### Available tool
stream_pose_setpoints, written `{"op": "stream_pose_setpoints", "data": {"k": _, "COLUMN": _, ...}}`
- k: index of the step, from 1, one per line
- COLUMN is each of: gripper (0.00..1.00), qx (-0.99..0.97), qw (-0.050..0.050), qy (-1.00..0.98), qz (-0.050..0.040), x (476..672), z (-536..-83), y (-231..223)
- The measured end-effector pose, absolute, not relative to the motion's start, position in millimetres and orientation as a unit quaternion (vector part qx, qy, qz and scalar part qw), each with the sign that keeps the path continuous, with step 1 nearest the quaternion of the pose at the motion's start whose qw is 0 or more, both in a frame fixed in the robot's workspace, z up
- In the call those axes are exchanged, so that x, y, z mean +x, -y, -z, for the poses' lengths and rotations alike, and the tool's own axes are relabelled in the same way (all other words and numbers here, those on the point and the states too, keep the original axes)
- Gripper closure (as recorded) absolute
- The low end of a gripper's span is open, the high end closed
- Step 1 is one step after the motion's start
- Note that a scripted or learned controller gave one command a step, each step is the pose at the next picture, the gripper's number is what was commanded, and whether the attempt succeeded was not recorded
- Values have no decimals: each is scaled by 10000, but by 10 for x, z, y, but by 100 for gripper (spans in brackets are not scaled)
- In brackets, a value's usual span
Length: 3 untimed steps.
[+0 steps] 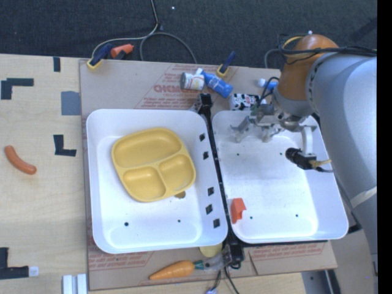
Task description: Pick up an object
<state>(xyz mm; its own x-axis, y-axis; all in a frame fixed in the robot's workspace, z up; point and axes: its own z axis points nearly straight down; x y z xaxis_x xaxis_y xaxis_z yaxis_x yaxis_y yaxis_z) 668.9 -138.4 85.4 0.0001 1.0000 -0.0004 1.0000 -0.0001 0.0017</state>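
My claw (252,129) hangs spread and empty; the small orange plastic block (237,209) sits well below-left (hugging the white bin's wall (222,182)), so a finger may jam.

a: what's off the bins?
b: a carrot (173,269) at the near edge, a sausage (20,160) out left, a bottle (206,81) at the far side, two clamps (110,53).

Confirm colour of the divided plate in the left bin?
Yellow. The divided plate shows it plainly in the camera view.
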Motion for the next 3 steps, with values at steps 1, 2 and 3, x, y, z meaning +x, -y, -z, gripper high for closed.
{"op": "stream_pose_setpoints", "data": {"k": 1, "gripper": 0, "qx": 7061, "qw": 17, "qy": -7081, "qz": 1, "x": 6538, "z": -859, "y": 996}}
{"op": "stream_pose_setpoints", "data": {"k": 2, "gripper": 0, "qx": 7067, "qw": 2, "qy": -7075, "qz": -2, "x": 6687, "z": -857, "y": 932}}
{"op": "stream_pose_setpoints", "data": {"k": 3, "gripper": 0, "qx": 6956, "qw": -448, "qy": -7170, "qz": -76, "x": 6450, "z": -1096, "y": 292}}
